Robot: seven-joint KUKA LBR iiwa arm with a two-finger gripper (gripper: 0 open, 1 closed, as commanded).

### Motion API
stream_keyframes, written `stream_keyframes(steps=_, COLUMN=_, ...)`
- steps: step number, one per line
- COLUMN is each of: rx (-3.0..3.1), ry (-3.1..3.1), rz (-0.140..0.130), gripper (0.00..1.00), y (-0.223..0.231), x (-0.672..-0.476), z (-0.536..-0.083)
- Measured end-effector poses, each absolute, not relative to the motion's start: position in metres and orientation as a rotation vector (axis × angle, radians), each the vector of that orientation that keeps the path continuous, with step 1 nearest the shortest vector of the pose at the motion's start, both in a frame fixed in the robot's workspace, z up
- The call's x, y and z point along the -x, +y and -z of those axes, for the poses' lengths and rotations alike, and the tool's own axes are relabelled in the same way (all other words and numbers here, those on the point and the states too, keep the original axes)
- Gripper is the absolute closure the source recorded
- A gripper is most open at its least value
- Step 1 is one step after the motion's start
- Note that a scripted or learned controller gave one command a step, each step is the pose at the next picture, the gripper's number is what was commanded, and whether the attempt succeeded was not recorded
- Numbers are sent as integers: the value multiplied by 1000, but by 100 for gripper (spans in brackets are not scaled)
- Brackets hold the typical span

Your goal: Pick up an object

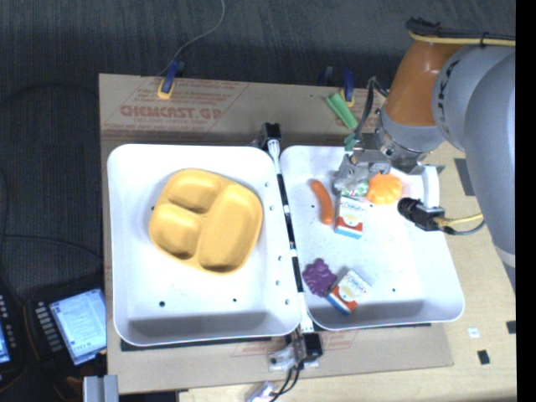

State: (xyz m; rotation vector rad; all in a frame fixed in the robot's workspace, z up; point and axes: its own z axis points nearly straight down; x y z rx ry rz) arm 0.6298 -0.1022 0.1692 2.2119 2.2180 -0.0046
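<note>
My gripper [355, 183] hangs low over the back of the right bin [419, 296], its tips just above a small white carton with red print [351, 216]. An orange ball-like fruit [384, 189] lies right beside the gripper on its right. A red-orange sausage shape [322, 201] lies to the gripper's left. Near the bin's front sit a purple grape cluster [318, 276] and a second small white carton [347, 291]. The arm's wrist hides how the fingers stand.
The left bin [138, 308] holds a large yellow bread-like loaf [206, 219]. A black divider rail [285, 216] runs between the bins. A green clamp [342, 109] and a blue clamp [171, 78] sit on the cardboard behind. A black cable connector [416, 212] hangs right of the gripper.
</note>
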Motion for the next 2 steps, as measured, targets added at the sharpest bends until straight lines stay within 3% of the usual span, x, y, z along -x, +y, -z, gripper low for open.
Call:
stream_keyframes(steps=1, rx=-2212, ry=2218, rz=6, gripper=0, y=-102, x=-630, z=-169)
stream_keyframes(steps=2, rx=-2211, ry=2218, rz=6, gripper=100, y=-102, x=-630, z=-179)
